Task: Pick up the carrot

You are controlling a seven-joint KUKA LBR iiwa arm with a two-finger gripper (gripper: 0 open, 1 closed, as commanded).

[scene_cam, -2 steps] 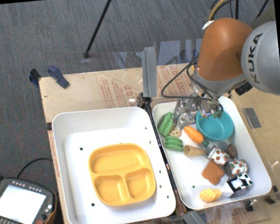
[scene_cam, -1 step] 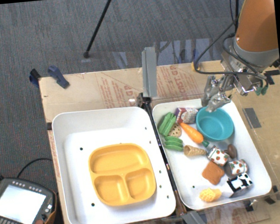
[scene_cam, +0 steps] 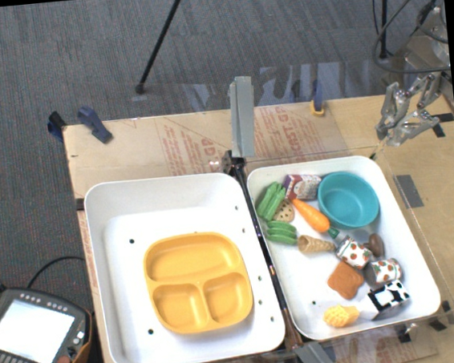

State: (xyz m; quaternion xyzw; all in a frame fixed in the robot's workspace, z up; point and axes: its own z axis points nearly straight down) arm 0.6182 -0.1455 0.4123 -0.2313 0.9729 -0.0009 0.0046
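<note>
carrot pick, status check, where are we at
Gripper up beyond the right bin's far right corner, holding nothing. Carrot lies in that bin, untouched. Teal bowl and green veg crowd it.

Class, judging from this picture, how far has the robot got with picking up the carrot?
Nothing looks done: the orange toy carrot lies in the right white bin, beside the teal bowl. The gripper hangs above the bench, outside the bin. Reaching, grasping and lifting remain.
</note>
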